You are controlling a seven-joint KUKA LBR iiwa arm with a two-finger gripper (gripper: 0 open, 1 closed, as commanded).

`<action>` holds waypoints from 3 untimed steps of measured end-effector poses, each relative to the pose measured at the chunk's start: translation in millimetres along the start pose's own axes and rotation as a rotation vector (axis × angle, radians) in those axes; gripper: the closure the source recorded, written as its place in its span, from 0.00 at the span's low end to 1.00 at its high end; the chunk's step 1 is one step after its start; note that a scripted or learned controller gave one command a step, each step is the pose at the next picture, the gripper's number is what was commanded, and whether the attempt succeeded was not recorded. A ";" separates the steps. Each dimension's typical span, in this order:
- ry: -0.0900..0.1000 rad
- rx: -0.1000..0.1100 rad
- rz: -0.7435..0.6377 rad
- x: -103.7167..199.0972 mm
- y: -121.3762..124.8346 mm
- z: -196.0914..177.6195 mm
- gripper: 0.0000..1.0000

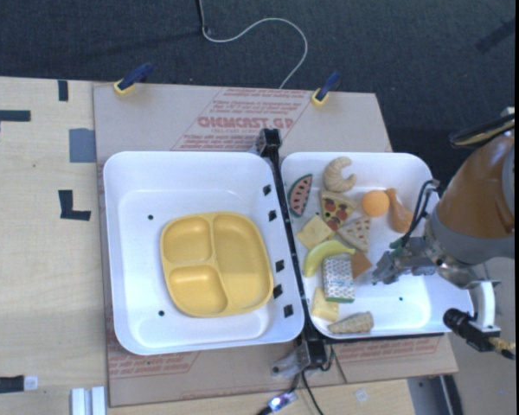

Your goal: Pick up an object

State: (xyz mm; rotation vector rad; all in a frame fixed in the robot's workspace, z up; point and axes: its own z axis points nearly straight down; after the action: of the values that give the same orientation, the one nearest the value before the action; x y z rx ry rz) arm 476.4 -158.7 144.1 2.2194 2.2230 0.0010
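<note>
**Operator:** Jaws (389, 271) status at this moment?

**Technician:** Jaws were positioned low inside the right bin (415, 314), dark against the white floor. Whether they were apart or together could not be determined from the slanted overhead view. No object was seen between them.

**Operator:** Nearest items?

**Technician:** A small brown block (361, 264) lay just to the left of the jaws. Beside it lay a white wrapped packet (338, 278) with a green edge, and a yellow banana (323, 255) curved above that packet. A tan bread piece (352, 322) rested near the bin's front wall.

**Operator:** Remaining contents of that bin?

**Technician:** An orange ball (375, 202) and an orange wedge-like piece (398, 212) lay toward the back right. A pizza slice (335, 207), a croissant (338, 174), a watermelon slice (300, 194) and a pale yellow cheese block (315, 231) occupied the back left area. All were resting on the bin floor.

**Operator:** Arm and surroundings?

**Technician:** The arm (480, 206) entered from the right, its orange band above the wrist. The left bin (138, 180) contained a yellow divided plate (214, 262). Both bins sat on a cardboard sheet (233, 119) on the table (35, 258), held by two clamps at the rear edge.
</note>
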 end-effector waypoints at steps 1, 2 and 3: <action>-0.001 -0.002 -0.001 1.6 10.3 -55.9 1.00; 0.000 0.001 0.000 2.3 10.7 -81.0 1.00; 0.001 0.003 -0.005 55.7 23.6 -72.7 1.00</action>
State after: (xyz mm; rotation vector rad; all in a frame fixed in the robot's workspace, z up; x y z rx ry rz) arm 499.8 -102.9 216.8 2.2161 2.2301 -0.0008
